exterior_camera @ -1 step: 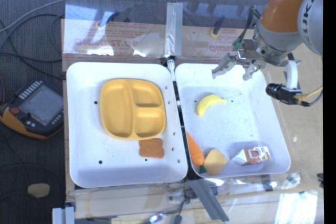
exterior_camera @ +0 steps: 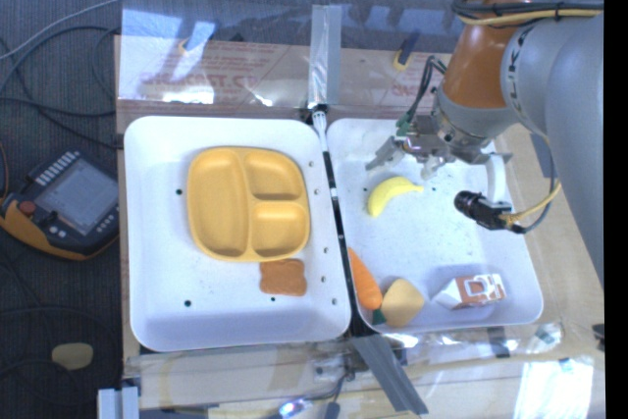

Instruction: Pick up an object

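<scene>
Gripper (exterior_camera: 410, 155) hangs in the far part of the right bin (exterior_camera: 510, 304), fingers spread apart, nothing between them. One finger (exterior_camera: 384, 155) points out to the left, the other (exterior_camera: 429, 167) sits nearer the wrist. Nearest object: a banana (exterior_camera: 390, 193), lying flat on the bin floor just beside and toward the camera from the fingertips, apart from them as far as the slant lets me judge. Its curve runs roughly left-low to right-high. Other candidates in the same bin: a carrot (exterior_camera: 365, 280) against the divider (exterior_camera: 332, 201), a yellow round fruit (exterior_camera: 401, 301) touching it, and a small carton (exterior_camera: 473, 290) near the front right corner. Left bin (exterior_camera: 147, 240) holds a yellow tray (exterior_camera: 247, 203) with a brown toast piece (exterior_camera: 284, 278) at its front edge. Judgement: the step in hand is lining up on the banana. To do it well, shift the gripper toward the camera until the banana's thick middle sits between the fingers, turn the wrist so the fingers close across the short width and not along the length, then descend till the tips nearly meet the floor. Risk: closing on the tapered end, or too high, would let the smooth curved skin squirt out sideways. Height above the floor is hard to read from this view. A black cable fitting (exterior_camera: 478, 205) hangs on the arm's right side; keep it off the bin wall.
</scene>
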You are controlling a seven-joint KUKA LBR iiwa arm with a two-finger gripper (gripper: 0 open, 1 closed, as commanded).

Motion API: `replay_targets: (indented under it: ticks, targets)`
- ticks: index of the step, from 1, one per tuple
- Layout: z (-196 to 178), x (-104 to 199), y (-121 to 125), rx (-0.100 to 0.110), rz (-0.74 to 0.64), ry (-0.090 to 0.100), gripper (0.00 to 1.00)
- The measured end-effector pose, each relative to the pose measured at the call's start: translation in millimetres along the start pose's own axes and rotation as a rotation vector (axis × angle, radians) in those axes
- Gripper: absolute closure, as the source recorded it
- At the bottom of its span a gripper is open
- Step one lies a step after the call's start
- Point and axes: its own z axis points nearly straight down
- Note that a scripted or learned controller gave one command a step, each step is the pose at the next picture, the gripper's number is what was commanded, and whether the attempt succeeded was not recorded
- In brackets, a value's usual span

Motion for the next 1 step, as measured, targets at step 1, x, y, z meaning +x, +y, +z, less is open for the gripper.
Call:
replay_targets:
  ticks: [1]
  targets:
    - [61.2,0.5,-17.0,-0.014,-0.026,-0.002,0.00]
